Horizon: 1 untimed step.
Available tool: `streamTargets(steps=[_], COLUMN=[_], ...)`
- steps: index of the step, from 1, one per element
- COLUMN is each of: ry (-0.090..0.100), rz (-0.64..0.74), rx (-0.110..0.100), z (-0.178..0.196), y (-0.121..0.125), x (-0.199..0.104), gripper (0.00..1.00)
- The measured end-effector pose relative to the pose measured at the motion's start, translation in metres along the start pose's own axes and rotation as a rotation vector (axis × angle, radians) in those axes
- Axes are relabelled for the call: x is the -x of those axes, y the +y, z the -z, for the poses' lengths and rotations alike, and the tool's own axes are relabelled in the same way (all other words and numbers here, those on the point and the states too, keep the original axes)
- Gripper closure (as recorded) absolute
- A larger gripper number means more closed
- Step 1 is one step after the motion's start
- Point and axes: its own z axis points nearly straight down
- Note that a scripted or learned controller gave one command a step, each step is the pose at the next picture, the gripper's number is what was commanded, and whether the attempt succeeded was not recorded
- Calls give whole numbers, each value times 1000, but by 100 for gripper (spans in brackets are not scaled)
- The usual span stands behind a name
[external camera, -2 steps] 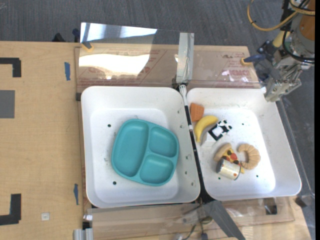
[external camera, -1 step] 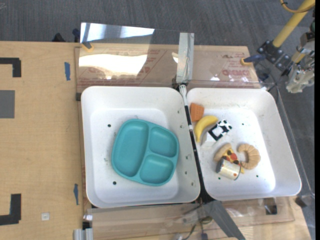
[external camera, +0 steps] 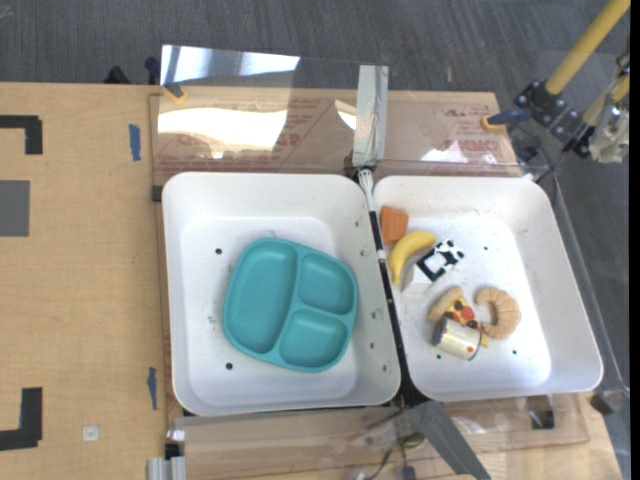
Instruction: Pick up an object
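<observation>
With the arm (external camera: 600, 28) parked at the upper right and its gripper's state impossible to tell, the banana (external camera: 408, 255), lying in the right bin (external camera: 570, 358) beside the divider, was judged best approached from above.

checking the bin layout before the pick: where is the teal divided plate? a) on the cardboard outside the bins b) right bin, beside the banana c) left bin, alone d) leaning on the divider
c: the teal divided plate lies flat in the left bin with nothing else in it, while the banana lies in the right bin.
</observation>
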Motion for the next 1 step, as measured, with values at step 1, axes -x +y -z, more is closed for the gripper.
streamTargets(steps=[1], ry=[3], rz=[-346], rx=[7], z=[-17], y=[14], x=[-6], gripper=[100])
